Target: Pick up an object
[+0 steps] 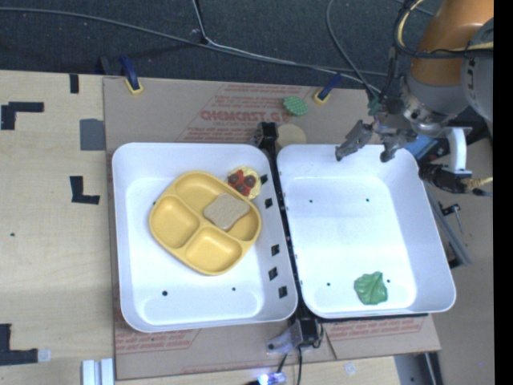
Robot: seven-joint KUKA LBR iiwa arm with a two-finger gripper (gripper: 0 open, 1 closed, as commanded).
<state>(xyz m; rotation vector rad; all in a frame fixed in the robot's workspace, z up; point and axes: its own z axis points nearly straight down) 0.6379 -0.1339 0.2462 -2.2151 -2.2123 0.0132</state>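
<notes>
The gripper (367, 151) hangs spread wide, apparently holding nothing, above the right bin's (429, 239) far edge. The 1 green leaf (371, 288) lies well apart; being flat, it may slip the fingers.

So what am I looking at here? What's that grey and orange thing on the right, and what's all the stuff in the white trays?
It is a robot arm, seen by one camera fixed above the bench, looking down at a slant. Its gripper hangs over the far edge of the right bin, jaws spread, holding nothing. That bin holds a green leaf-like piece. The left bin holds a yellow divided plate with a toast-like slice on it and a small reddish item at its rim.
</notes>
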